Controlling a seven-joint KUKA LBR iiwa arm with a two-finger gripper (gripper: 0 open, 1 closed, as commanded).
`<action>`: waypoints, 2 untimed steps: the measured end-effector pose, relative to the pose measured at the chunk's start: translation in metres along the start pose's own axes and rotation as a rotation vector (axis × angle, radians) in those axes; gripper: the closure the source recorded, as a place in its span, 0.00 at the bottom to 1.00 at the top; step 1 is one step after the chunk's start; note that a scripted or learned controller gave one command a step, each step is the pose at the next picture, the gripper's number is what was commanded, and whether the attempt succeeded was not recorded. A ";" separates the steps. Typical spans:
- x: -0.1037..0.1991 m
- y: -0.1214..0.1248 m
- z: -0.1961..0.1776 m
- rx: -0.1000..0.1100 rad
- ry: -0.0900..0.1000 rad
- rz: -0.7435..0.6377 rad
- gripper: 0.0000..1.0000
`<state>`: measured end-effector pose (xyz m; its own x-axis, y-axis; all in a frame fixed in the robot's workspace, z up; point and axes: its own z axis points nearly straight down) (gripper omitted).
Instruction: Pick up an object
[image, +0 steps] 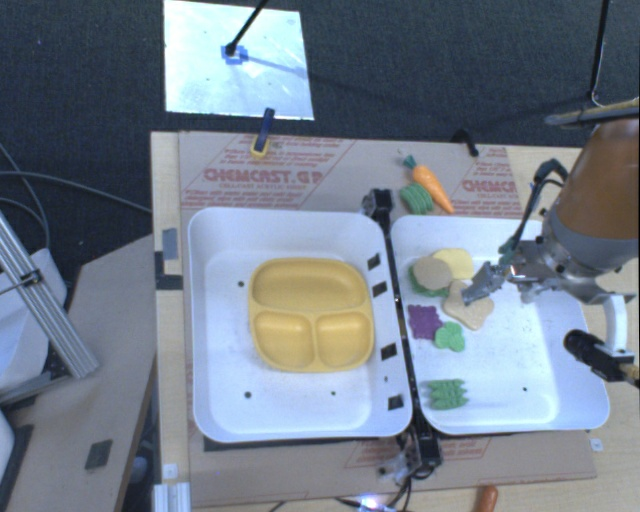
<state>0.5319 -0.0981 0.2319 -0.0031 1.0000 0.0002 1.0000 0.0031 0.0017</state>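
In the right bin (560, 395), a pale, toast-shaped toy slice (468, 310) lies right of centre frame, touching a round sandwich-like toy (434, 272) and just above a purple grape cluster (424, 320). We judge the slice the likeliest target: the gripper (484, 282) hangs directly over its upper edge, at or near contact. We read the pick as barely begun; nothing sits between the fingers, nothing is lifted, and the grasp and the raise are both left to do. Whether the gripper is spread or closed we cannot tell, as its tip is a small grey blur against the toys. We also cannot say whether it touches the slice or hovers above it. A green broccoli piece (450, 339) and a green ridged toy (446, 393) lie lower in the same bin. Left of centre, the other bin (215, 400) holds a yellow divided plate (309, 312). A toy carrot (431, 183) lies outside the bins on the cardboard, upper right. The arm's body is cut off at the right edge.
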 end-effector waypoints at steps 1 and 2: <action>-0.040 0.052 0.130 0.003 -0.001 0.003 0.00; -0.002 0.124 0.112 -0.008 -0.001 -0.007 0.00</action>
<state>0.6564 -0.0995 0.1206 -0.0097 1.0000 -0.0007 0.9999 0.0097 0.0102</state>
